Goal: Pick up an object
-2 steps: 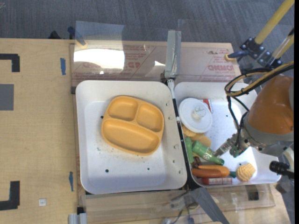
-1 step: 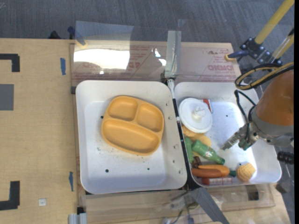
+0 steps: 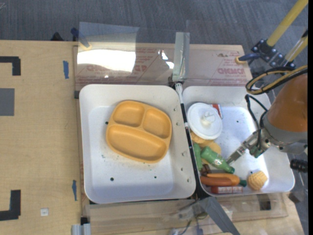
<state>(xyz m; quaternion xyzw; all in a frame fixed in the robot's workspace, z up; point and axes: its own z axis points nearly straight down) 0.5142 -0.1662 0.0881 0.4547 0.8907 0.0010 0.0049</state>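
Camera view: left bin (image 3: 93,146) holds an orange divided plate (image 3: 139,130); right bin (image 3: 283,180) has white lid (image 3: 205,120), green bottle (image 3: 215,159), red-orange hot dog (image 3: 222,180), yellow corn piece (image 3: 257,179) w/ other bits along its left side; gripper (image 3: 234,155) low in right bin, tip just beside green bottle; can't tell its state; nothing seen held.

An orange divided plate (image 3: 140,130) lies in the left bin (image 3: 93,180).
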